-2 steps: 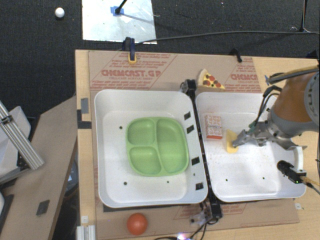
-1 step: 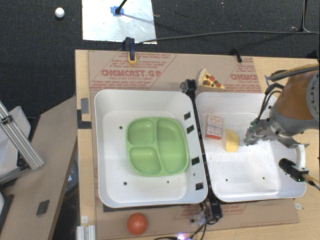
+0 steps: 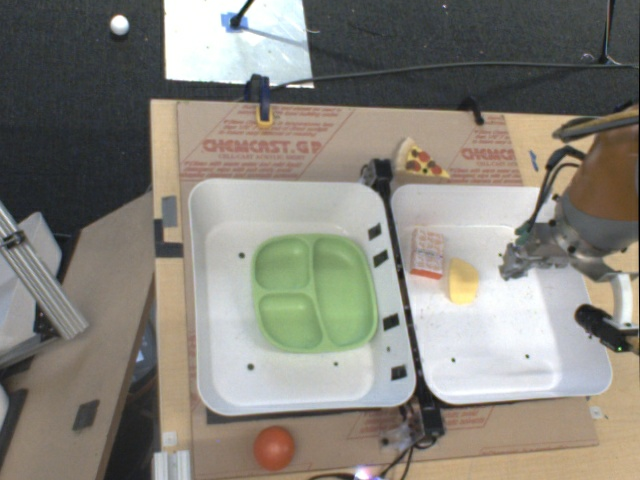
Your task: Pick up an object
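We look down on a bench with two white bins side by side. The left bin (image 3: 215, 298) holds a green plate (image 3: 313, 293) with three parts in it. The plate sits flat near the middle of its bin.

The right bin (image 3: 520, 368) has two small things in it. One is a yellow block (image 3: 462, 281), a bit like a piece of cheese. It lies near the left side of this bin. Just beside it, to its left and a little farther back, lies a small red and white box (image 3: 428, 253). The two are close, but we cannot tell if they touch.

The arm (image 3: 610, 183) comes in from the right, with its orange band up high. Its gripper (image 3: 515, 263) is low over the right bin, near the yellow block but apart from it, on the block's right. The gripper looks dark and small from here, and we cannot tell how its jaws stand. We see nothing in it.

Behind the bins, a toy pizza slice (image 3: 421, 160) lies on the brown board (image 3: 300, 143). In front of the left bin, an orange ball (image 3: 273, 447) rests on the bench. Far back on the dark floor we see a little white ball (image 3: 119, 25) and a shiny sheet (image 3: 235, 28).
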Controlling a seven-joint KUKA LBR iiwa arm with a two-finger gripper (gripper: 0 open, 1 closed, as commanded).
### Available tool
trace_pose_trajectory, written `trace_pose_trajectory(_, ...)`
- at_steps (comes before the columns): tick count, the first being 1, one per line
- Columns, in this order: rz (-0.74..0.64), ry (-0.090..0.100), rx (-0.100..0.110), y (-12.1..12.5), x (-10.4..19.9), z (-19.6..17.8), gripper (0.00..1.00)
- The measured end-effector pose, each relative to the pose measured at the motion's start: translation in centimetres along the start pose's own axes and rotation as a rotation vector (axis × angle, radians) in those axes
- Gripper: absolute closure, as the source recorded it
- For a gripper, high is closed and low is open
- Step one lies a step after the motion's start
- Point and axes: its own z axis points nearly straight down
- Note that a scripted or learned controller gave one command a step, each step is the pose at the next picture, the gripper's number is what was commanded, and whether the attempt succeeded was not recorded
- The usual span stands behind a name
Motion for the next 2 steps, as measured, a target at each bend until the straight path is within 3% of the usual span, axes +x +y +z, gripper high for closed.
trace_pose_trajectory(1, -0.001, -0.001, -0.002, 0.6, 0.4, -6.3, 1.00)
trace_pose_trajectory(2, -0.001, 0.000, 0.001, 0.8, 0.4, -8.3, 1.00)
